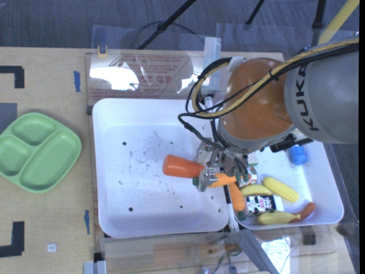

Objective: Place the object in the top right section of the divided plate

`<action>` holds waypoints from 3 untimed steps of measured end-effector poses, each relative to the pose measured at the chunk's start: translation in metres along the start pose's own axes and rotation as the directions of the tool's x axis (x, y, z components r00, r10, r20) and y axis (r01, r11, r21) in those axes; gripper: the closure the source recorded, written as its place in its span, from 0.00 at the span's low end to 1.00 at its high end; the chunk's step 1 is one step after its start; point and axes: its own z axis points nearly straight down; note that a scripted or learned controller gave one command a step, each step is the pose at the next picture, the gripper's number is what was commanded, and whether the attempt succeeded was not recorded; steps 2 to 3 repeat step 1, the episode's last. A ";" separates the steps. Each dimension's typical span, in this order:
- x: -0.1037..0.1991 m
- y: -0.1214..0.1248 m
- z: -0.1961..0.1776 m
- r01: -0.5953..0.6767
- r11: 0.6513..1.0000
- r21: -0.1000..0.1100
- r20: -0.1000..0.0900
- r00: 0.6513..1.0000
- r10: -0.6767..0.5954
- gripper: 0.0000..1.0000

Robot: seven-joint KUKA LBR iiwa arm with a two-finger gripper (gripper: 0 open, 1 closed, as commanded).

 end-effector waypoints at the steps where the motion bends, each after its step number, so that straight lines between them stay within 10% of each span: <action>1: 0.012 0.049 -0.009 0.252 0.968 -0.001 0.004 0.968 -0.251 1.00; 3: 0.012 0.049 -0.009 0.252 0.968 -0.001 0.004 0.968 -0.251 1.00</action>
